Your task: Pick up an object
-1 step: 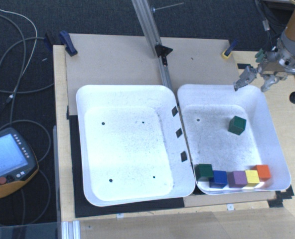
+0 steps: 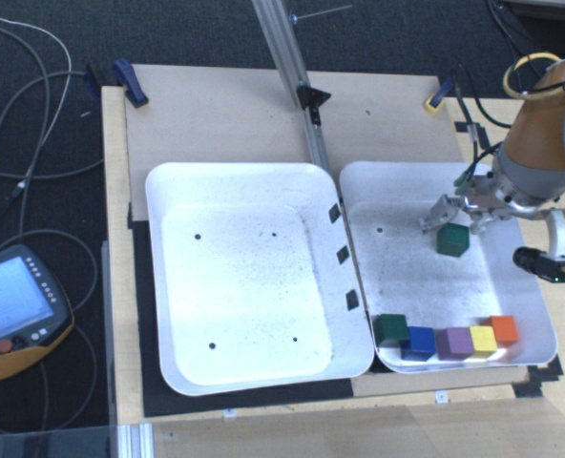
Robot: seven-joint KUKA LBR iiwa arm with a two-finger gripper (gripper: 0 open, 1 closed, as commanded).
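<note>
My gripper hangs over the back part of the right bin, reaching in from the right. Its grey fingers look spread apart, so it stands open. A dark green cube sits just below the fingers, on the side nearer the camera. I cannot tell whether the fingers touch it. Along the right bin's front wall lies a row of cubes: green, blue, purple, yellow and orange.
The left bin lies beside the right one, with black clips along the shared rim. A metal rail crosses the back of the bench. A teach pendant lies on the floor at the left.
</note>
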